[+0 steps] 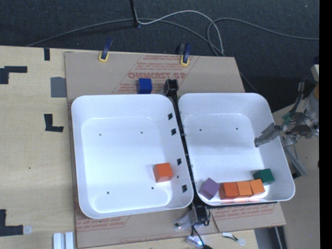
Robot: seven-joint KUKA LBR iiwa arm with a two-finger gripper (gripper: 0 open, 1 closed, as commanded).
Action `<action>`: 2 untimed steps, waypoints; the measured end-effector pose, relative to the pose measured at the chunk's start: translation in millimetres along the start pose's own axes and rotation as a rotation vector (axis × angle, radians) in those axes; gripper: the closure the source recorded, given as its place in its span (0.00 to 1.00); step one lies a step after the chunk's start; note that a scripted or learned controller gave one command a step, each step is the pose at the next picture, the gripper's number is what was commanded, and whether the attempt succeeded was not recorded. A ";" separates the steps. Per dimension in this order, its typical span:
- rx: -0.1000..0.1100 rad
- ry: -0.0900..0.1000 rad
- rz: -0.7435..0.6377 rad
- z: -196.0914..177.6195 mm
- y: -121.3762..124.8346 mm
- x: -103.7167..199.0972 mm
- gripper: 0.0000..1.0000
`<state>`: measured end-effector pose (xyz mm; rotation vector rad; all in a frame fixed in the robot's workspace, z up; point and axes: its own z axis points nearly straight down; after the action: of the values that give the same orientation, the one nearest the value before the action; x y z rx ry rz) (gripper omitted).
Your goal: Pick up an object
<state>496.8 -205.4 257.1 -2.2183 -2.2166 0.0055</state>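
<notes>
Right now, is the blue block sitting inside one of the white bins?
No, the blue block sits on the cardboard behind the left bin, outside its rim.

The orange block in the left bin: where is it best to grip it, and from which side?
Grip the orange block across two opposite flat side faces, coming straight down from above. It lies alone on the left bin floor, with free space on all sides, so fingers should fit around it.
</notes>
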 end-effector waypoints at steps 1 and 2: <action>-0.006 -0.002 -0.001 -3.0 1.2 0.2 0.00; -0.002 0.000 -0.001 39.5 3.0 -0.4 0.00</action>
<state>499.5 -205.7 217.6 -2.2182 -2.2196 0.0031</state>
